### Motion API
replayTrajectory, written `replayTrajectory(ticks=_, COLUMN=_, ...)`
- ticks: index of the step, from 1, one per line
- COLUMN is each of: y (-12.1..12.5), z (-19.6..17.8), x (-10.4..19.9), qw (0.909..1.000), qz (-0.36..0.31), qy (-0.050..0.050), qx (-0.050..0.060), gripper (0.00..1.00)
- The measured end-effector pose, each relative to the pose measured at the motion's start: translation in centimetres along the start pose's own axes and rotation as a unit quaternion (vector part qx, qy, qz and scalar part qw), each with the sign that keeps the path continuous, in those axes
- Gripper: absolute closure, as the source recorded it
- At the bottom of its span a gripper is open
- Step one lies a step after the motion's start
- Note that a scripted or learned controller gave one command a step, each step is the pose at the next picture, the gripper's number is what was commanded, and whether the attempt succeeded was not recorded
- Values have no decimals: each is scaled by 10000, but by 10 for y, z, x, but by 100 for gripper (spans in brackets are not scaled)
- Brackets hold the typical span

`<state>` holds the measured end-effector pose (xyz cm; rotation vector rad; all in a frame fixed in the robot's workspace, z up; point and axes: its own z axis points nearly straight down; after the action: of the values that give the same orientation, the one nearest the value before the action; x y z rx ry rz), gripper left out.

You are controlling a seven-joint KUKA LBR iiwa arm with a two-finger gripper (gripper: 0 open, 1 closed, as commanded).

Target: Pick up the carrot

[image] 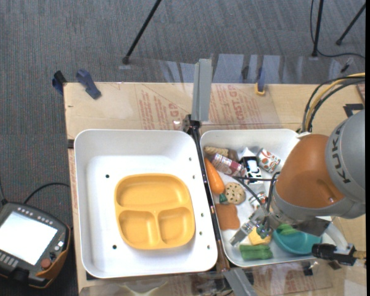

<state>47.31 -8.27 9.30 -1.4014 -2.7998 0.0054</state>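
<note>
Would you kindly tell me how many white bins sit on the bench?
2: the left bin holds a yellow tray; the right bin holds the carrot among other items.

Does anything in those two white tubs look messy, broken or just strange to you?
Nothing looks broken or spilled. The right bin is a jumble: the carrot lies tight against its left wall, next to a cookie and a small bottle. The yellow tray sits alone in the left bin, turned slightly askew.
</note>
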Motion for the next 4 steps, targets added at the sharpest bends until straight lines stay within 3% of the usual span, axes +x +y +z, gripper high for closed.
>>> replayTrajectory(ticks=1, y=1, z=-11, x=0, qw=10000, qz=-18, qy=-3, qx=-11, gripper=100)
replayTrajectory(ticks=2, y=41, z=-94, x=52, qw=9941, qz=1088, qy=-26, qx=-37, gripper=100)
replayTrajectory(ticks=3, y=16, z=-93, x=-8, qw=9992, qz=391, qy=-32, qx=-25, gripper=100)
replayTrajectory(ticks=4, y=17, z=-93, x=-7, qw=9993, qz=378, qy=-27, qx=-26, gripper=0)
